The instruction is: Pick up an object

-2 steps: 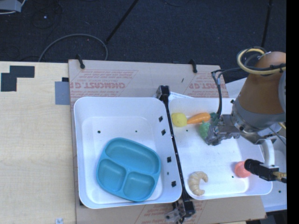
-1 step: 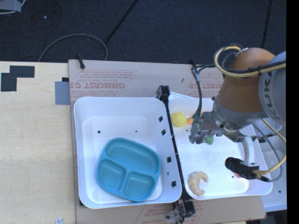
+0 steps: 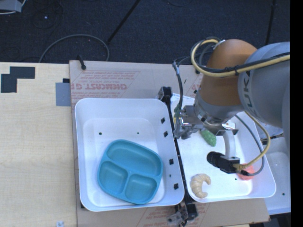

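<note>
Two bins: a left bin (image 3: 87, 126) and a right bin (image 3: 265, 186), both shallow and white, side by side on the surface (image 3: 33, 150) and touching along their inner walls.
Croissant: a pale toy croissant (image 3: 201, 185) lies in the right bin near its front wall; its long axis runs roughly from back to front, and the curved ends point toward the left bin.
Green piece: a small green object (image 3: 208, 137) lies in the right bin, partly under the arm; its long axis is slanted from upper left to lower right.
Red piece: a small red-pink object (image 3: 245, 175) lies at the right side of the right bin, partly hidden by a cable; its shape I cannot tell.
Blue plate: a blue plate (image 3: 130, 170) with three compartments lies in the left bin, turned a little, toward the front.
Claw: the claw (image 3: 185, 126) is under the orange band of the arm (image 3: 232, 74), over the left rear part of the right bin, near the green object; I cannot tell how far it is open, and nothing is seen in it.
Black part: a black piece (image 3: 221, 161) hangs from the arm, between the croissant and the red-pink object.
Surface: light wood, with a cardboard sheet (image 3: 118, 82) bearing red print under the bins.
Room: dark carpet floor (image 3: 94, 18) behind the surface, with loose cables on it.
</note>
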Robot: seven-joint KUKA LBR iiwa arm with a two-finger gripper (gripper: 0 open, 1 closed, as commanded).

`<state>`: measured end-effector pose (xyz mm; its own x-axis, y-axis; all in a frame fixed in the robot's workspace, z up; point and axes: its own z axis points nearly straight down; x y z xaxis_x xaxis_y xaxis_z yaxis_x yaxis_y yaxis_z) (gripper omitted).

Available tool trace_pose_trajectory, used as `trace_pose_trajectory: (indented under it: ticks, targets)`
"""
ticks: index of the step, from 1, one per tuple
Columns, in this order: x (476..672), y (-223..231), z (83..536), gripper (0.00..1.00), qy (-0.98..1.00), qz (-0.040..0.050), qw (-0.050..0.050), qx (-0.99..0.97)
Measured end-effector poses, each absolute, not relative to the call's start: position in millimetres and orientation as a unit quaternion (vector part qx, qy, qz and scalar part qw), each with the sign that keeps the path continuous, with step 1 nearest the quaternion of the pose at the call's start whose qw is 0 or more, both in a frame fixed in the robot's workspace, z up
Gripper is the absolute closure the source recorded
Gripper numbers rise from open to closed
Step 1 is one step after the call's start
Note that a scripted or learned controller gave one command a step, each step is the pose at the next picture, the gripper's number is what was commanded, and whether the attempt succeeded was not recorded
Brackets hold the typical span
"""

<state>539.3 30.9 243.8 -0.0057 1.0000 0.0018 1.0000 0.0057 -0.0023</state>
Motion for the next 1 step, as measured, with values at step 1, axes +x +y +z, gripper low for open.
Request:
trace_pose_trajectory:
  ticks: [1]
  targets:
    - [549.7, 81.7, 247.2, 1.0, -0.709, 0.0005, 0.002, -0.705]
